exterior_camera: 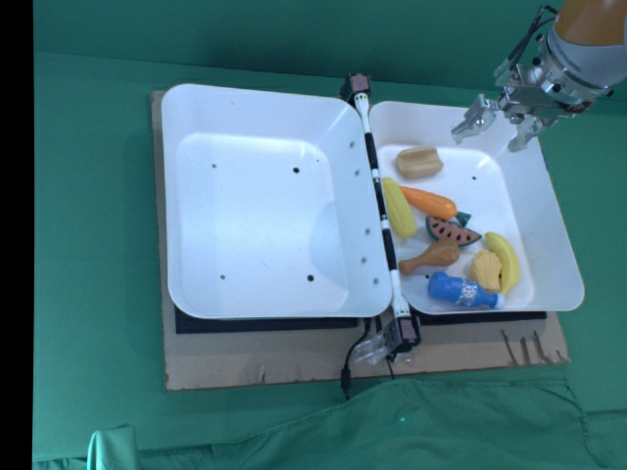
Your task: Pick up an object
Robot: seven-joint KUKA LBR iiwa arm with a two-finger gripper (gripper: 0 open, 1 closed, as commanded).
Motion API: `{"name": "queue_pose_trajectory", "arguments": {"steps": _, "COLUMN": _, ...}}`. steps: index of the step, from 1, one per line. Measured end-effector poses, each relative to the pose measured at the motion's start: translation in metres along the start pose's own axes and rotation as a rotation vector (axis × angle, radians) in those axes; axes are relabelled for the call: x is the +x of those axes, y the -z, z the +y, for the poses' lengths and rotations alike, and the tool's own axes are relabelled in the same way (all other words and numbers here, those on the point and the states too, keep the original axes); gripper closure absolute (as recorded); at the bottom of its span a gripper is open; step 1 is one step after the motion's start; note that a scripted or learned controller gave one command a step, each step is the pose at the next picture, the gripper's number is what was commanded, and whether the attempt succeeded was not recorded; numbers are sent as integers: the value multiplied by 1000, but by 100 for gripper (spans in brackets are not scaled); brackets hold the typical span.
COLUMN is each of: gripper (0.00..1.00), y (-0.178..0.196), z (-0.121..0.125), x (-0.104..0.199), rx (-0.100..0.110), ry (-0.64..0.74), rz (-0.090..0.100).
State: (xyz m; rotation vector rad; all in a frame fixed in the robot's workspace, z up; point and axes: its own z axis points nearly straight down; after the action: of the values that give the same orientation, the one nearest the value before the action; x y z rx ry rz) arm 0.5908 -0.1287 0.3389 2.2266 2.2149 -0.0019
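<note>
My gripper (498, 128) hangs high over the far right corner of the right bin (549, 225), fingers spread open with nothing between them. Below it in that bin lie several toy foods: a bread roll (419, 162), a corn cob (398, 208), a carrot (429, 202), a watermelon slice (452, 232), a chicken drumstick (431, 257), a banana (505, 258), a yellow ridged piece (485, 269) and a blue bottle (462, 291). The bread roll is the nearest to the gripper, down and to its left.
The left bin (263, 204) sits beside the right one, joined along a black-and-white divider rail (377, 189). Both rest on a cardboard sheet (274, 360) over green cloth. A clamp and cable (387, 341) stick out at the front of the rail.
</note>
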Motion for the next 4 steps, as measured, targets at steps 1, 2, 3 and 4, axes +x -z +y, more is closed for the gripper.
{"name": "queue_pose_trajectory", "arguments": {"steps": 1, "gripper": 0, "y": -49, "z": -43, "x": 51, "rx": 8, "ry": 5, "rz": 3}}
{"name": "queue_pose_trajectory", "arguments": {"steps": 2, "gripper": 0, "y": -62, "z": -37, "x": 52, "rx": 4, "ry": 2, "rz": 0}}
{"name": "queue_pose_trajectory", "arguments": {"steps": 3, "gripper": 0, "y": -61, "z": 49, "x": 88, "rx": -7, "ry": 7, "rz": 0}}
{"name": "queue_pose_trajectory", "arguments": {"steps": 4, "gripper": 0, "y": -28, "z": 60, "x": 66, "rx": -5, "ry": 1, "rz": -1}}
